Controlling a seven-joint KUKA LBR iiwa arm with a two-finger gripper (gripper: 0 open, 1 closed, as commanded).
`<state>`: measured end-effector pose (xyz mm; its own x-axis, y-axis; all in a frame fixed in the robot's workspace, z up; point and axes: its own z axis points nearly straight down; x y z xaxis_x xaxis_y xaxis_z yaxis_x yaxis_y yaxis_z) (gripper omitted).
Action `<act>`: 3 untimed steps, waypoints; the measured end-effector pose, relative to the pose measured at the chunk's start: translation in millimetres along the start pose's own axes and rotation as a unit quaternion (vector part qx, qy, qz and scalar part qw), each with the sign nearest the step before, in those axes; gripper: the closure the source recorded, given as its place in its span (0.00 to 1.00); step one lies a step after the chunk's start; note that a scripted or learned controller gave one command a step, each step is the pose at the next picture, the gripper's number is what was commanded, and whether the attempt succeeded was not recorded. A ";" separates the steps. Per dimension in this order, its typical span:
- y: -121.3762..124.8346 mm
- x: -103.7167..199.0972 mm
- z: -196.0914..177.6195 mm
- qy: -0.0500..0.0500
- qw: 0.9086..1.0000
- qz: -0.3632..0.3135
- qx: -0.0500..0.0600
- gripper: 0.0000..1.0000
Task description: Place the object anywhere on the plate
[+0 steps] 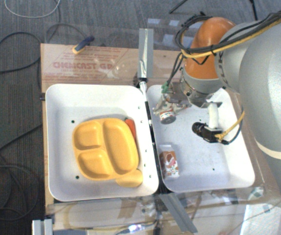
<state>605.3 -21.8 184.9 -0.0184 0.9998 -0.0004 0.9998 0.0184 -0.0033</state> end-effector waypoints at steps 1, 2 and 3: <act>0.0 -0.4 -0.2 -0.001 1.000 0.000 0.000 0.00; -0.1 0.2 -8.3 -0.001 1.000 -0.001 0.001 1.00; -46.3 64.2 2.7 0.000 0.999 -0.035 0.001 1.00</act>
<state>557.8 41.6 182.3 -0.0873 0.9962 -0.0008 0.9962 0.0873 -0.0047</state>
